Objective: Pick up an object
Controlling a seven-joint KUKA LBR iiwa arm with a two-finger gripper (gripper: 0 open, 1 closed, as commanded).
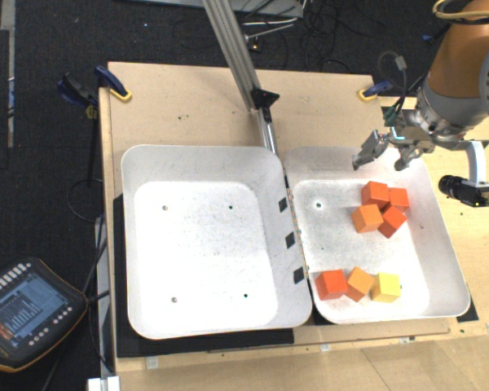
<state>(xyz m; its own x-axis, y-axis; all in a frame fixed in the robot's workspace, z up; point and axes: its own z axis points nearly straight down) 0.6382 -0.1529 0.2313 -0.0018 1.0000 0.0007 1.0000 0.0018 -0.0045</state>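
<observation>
My gripper (385, 155) hangs above the back edge of the right bin (334, 243), its two fingers spread apart with nothing between them. Below it and slightly to the right, a cluster of orange and red-orange blocks (381, 206) lies in the bin's upper right part. Near the front of the same bin sit a red-orange block (332, 283), an orange block (360, 283) and a yellow block (387, 287) in a row.
The left bin (200, 235) lies beside the right one. A slanted metal pole (236, 51) runs down to the gap between the bins. A pendant (24, 312) rests at the lower left, off the bench.
</observation>
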